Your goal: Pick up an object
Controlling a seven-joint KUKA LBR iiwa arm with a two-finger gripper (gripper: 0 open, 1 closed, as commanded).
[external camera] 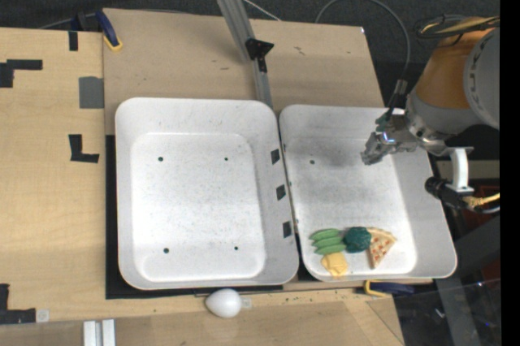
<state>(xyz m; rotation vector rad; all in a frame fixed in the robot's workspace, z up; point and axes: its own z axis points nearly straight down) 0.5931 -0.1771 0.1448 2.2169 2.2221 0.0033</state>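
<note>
Toys (355, 245) lie in the right bin (325, 133), at 6 o'clock from the gripper (376, 148), well apart; whether it is open I cannot tell.

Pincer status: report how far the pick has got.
Done: nothing looks picked. The green piece, dark green piece, yellow piece and pizza slice all lie clustered at the near end of the right bin. In hand: the pincer hangs over that bin's far part, well away from them, with nothing visible in it. Left: reach the cluster, grasp one item, lift it.
</note>
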